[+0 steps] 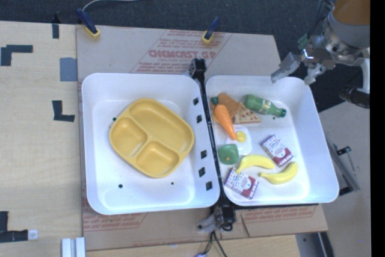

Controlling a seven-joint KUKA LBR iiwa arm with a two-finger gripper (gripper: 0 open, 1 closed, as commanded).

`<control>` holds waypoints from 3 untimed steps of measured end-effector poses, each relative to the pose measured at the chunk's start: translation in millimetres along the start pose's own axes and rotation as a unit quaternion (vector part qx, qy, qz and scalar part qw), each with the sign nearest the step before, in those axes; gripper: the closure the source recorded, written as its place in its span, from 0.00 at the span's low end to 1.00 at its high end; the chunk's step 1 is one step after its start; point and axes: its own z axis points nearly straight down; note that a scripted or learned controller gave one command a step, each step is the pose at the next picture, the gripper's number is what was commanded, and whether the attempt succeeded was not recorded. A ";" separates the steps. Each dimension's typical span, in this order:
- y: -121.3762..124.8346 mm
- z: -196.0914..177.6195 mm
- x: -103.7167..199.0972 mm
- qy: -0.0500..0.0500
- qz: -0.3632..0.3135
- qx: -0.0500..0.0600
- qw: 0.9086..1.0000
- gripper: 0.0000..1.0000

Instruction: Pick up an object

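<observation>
Right bin [313,129]: carrot [224,121], green bottle [263,106], two bananas [271,169], two cartons [277,149], crowded together. Left bin [96,129]: yellow tray [151,137]. Gripper [295,70] above right bin's far corner, fingers spread, nothing held.

A light wooden bench [36,147] is carrying a brown cardboard sheet [174,51] with red printing, pinned at its twelve o'clock edge by two yellow-and-blue clamps [88,22]. Two white bins are sitting side by side on the cardboard: the left bin [96,147] toward nine o'clock, the right bin [313,129] toward three o'clock, their inner rims touching.
</observation>
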 end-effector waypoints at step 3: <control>37.4 180.5 38.5 -0.001 -0.002 -0.002 1.000 1.00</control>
